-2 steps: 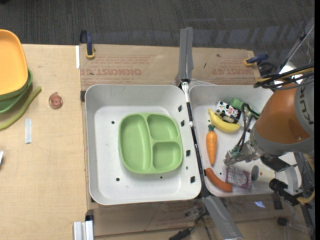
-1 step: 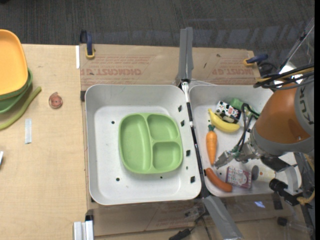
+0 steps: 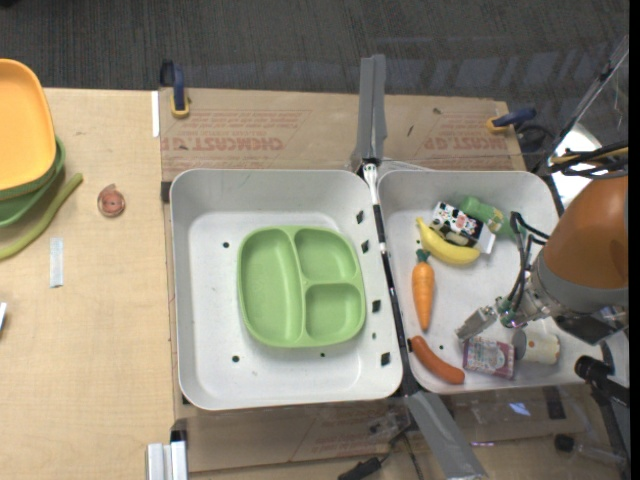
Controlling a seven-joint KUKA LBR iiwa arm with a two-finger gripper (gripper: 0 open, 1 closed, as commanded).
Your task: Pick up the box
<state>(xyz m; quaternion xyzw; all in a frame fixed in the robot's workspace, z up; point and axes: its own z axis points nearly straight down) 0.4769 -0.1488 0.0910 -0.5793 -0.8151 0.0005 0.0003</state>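
The worktop [image 3: 90,298] is light wood, with brown cardboard under two white bins. The left bin [image 3: 200,298] sits in the middle of the frame and holds a green tray [image 3: 300,286] with three parts. The right bin [image 3: 540,193] touches it on the right side.

The arm [image 3: 600,243] comes in from the right edge, with its big orange band over the right bin. Its pincer [image 3: 505,326] hangs low in the lower right of the frame. The two fingers are spread apart, with nothing between them.

The box [image 3: 489,357] is small and pinkish. It lies in the lower part of the right bin, just under the pincer.

A carrot [image 3: 423,290] lies left of the pincer. A banana [image 3: 447,247] lies above it, near a small black and white toy [image 3: 457,224]. A red sausage [image 3: 437,361] lies just left of the box.
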